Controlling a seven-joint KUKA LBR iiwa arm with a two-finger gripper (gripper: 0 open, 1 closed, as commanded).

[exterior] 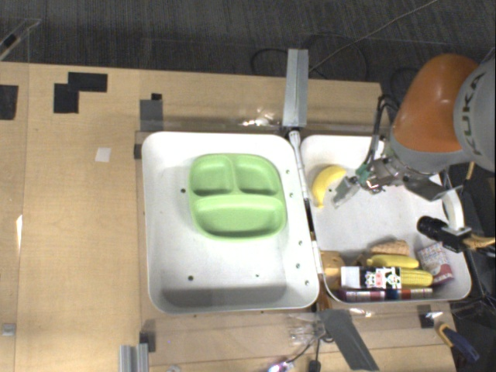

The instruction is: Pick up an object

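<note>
While the arm (442, 115) reaches in from the right over the right bin (341, 239), the gripper (346, 189) sits low near that bin's upper left area, just beside a yellow banana-shaped object (325, 181). Fingers: cannot tell whether they are spread or closed; the tips are small and blurred against the white bin floor. Nothing is seen between them. The yellow object lies against the bin's left wall, close to the divider between the two bins.

Along the right bin's near edge lies a cluster of items: a tan bread-like piece (390, 249), a yellow and black box (391, 276), and a small pinkish packet (435, 260) at the right corner.

Left bin (167, 277) holds a green compartment tray (235, 194), lying flat, roughly centred toward the far side.
</note>
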